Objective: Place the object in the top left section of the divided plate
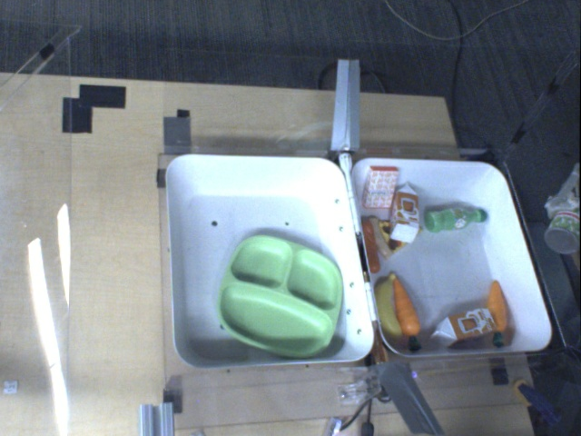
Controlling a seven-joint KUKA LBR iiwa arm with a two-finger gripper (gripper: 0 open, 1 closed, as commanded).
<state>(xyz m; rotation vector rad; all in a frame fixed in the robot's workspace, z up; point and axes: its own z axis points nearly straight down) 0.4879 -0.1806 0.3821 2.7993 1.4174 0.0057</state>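
camera view: green divided plate (282,295) alone in left bin (186,243); bottle (454,217), carrots (405,309), cartons (380,187) crowd right bin (522,243); fingers' state untellable.

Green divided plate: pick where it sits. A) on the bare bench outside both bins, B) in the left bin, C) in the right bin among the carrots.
B: the green divided plate lies in the left bin; the carrots and bottle are in the right bin.

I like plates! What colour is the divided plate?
Light green divided plate, seen in the camera view.
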